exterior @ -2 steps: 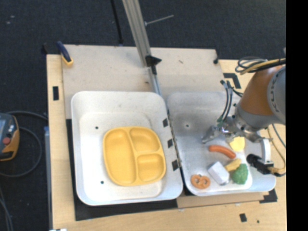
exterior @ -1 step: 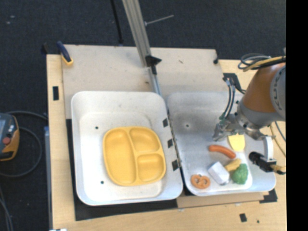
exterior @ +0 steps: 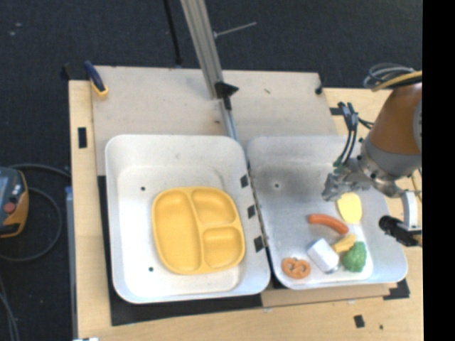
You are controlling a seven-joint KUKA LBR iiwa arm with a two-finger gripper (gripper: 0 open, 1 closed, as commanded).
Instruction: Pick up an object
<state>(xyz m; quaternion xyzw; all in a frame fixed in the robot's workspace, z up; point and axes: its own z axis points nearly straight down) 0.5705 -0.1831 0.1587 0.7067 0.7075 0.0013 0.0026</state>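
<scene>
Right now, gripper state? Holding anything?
Gripper: low in the right bin, just left of the yellow piece; open or closed cannot be told, and no object shows between its fingers.

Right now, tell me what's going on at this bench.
A KUKA arm reaches in over the right bin, its gripper low above a yellow piece. Nothing is visibly held. Nearby lie a sausage, a pretzel, a white block and broccoli. The left bin holds a yellow divided tray.
</scene>
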